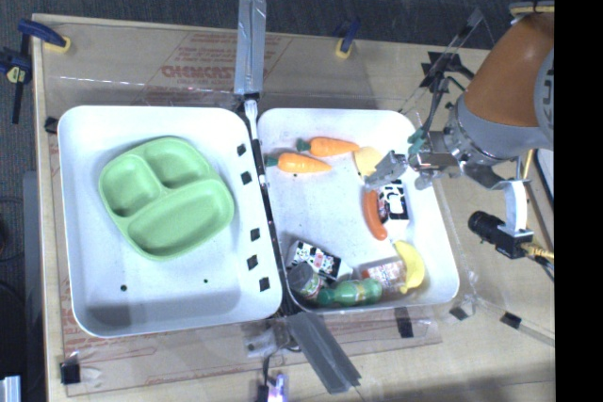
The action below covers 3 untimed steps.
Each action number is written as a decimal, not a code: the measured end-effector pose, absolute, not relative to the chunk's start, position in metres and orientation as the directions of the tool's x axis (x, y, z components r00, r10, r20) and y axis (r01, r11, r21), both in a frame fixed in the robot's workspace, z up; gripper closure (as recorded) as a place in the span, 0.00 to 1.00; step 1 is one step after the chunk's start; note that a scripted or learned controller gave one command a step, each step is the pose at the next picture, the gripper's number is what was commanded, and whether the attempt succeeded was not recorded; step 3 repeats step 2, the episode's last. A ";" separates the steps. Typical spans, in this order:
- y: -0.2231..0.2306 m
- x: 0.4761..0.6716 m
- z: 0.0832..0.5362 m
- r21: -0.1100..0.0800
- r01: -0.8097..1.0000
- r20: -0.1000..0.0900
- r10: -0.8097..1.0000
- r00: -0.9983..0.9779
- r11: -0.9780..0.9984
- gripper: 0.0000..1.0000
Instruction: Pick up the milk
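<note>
Two shallow white bins side by side on bench. Left white bin (85,297) holds a green three-compartment plastic plate (168,195), lying flat toward the far-left part.

Right white bin (320,122) contents: two orange plastic carrots with green tops (320,155) at the far edge, side by side; a pale yellow wedge (366,160) just right of them; an orange-red sausage-shaped piece (375,214) at mid-right; a yellow banana (410,264) near the right wall; a green bottle (350,293) lying on its side along the near wall; a small black-and-white patterned carton (314,259) near centre.

Small white milk carton with black print (394,201): right side of right bin, just right of the sausage-shaped piece, directly below the claw.

Two-finger gripper (400,168) reaches in from the right, over the bin's far-right area, above the milk carton. Whether the claw is apart or together: cannot tell, metal parts blur together. Contact with the carton cannot be judged.
</note>
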State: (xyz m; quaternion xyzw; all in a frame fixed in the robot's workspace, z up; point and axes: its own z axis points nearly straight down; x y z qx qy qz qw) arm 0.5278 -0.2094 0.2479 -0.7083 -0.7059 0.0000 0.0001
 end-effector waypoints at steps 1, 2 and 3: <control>-0.209 0.526 0.257 0.001 1.000 -0.001 1.000 -0.016 0.016 0.00; -0.210 0.499 0.217 -0.003 0.998 0.000 0.998 -0.056 0.056 0.00; -0.210 0.499 0.217 -0.003 0.998 0.000 0.998 -0.056 0.056 0.00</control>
